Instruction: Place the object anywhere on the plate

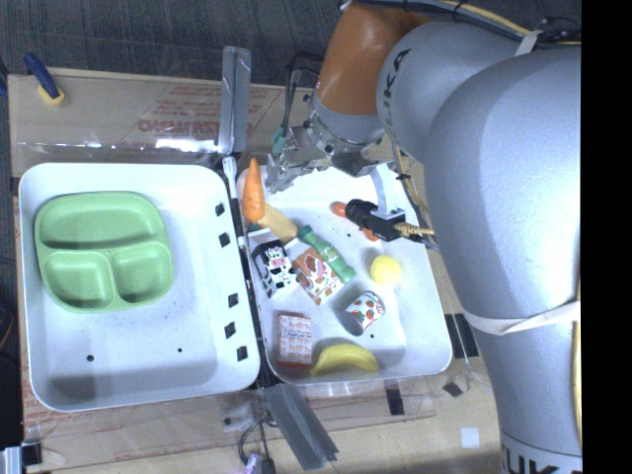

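Cluttered right bin [420, 339] offers a light, stiff carrot [254, 192], best pinched mid-length; whether the tool [286, 171] grips, I cannot tell.

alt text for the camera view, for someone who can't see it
A grey robot arm's gripper hovers over the top-left corner of the right bin, which holds toy food including a carrot and banana. The left bin holds a green divided plate.
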Robot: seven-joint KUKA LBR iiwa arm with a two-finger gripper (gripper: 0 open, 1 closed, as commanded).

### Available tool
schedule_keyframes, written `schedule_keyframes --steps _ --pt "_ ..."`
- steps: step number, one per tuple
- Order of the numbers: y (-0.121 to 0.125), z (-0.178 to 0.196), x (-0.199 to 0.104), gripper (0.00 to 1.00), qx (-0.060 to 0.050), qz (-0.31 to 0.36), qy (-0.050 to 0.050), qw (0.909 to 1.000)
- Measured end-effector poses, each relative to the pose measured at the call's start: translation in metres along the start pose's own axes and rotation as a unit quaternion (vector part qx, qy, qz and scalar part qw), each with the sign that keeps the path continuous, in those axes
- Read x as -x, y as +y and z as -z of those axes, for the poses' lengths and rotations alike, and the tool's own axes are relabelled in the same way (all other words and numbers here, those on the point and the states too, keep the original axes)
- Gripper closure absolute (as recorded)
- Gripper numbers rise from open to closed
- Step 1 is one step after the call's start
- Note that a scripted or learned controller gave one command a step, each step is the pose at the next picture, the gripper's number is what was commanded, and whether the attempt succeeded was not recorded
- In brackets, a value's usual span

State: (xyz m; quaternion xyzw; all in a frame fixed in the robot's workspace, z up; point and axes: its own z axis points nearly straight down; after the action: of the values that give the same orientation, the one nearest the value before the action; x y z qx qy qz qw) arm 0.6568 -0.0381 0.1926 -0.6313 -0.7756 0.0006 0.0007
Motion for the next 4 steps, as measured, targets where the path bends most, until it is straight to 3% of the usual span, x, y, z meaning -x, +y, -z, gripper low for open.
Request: schedule_keyframes --steps 1,2,3,4 --pt "0.014 -0.001 -0.072 1.0 -0.001 0.129 0.0 0.9917" --pt "0.006 0.026 -0.16 1.0 0.001 0.136 -0.001 0.9908" --pt "-0.04 0.023 -0.255 1.0 -0.002 0.011 0.0 0.9999" --pt "-0.105 0.012 -0.26 1.0 -0.001 -0.034 0.0 0.9994"
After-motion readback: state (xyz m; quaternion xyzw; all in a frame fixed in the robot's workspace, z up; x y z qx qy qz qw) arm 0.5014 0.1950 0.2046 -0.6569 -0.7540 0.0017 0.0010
